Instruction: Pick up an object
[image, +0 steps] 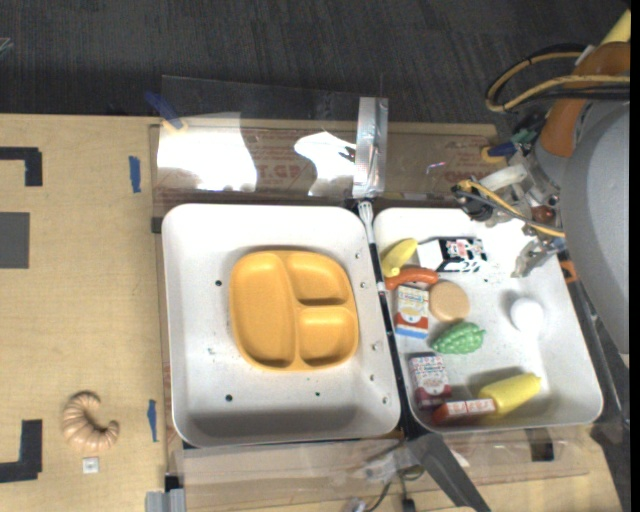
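Note:
The right bin (570, 350) holds several small objects: a yellow banana-like piece (398, 253), a black-and-white card (461, 251), an orange-and-white carton (411, 303), a tan round piece (450, 300), a green lumpy item (458, 338), a white ball (527, 313), a yellow oblong piece (511, 390) and a red-and-white packet (428, 375). My gripper (530, 255) hangs over the bin's far right corner, above and slightly behind the white ball, with cables around the wrist. Nothing shows in its grasp.
The left bin (190, 300) carries a yellow divided plate (295, 307). A croissant-like toy (90, 420) lies on the bench at the lower left. A shiny divider post (370, 145) stands behind the two bins. The grey arm body (605, 200) covers the right side.

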